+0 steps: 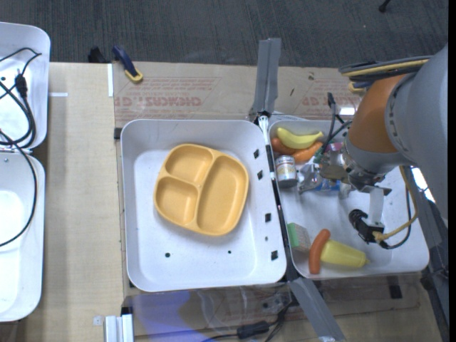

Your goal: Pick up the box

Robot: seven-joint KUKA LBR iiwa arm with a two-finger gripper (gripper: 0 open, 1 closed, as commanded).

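A small pale box with a green edge (295,234) lies against the left wall of the right bin (406,262), near its front. My gripper (315,179) is low in the middle of the same bin, behind the box and apart from it. It hangs over a small bluish item (332,185) that the wrist partly hides. The grey arm with its orange band (374,123) reaches in from the right and covers the bin's back right part.
In the right bin are a yellow banana (298,136), an orange carrot (303,153), a small can (286,169), an orange sausage-shaped item (317,249) and a yellow piece (343,255). The left bin (142,262) holds a yellow divided plate (201,189). A cable loops off the wrist (370,230).
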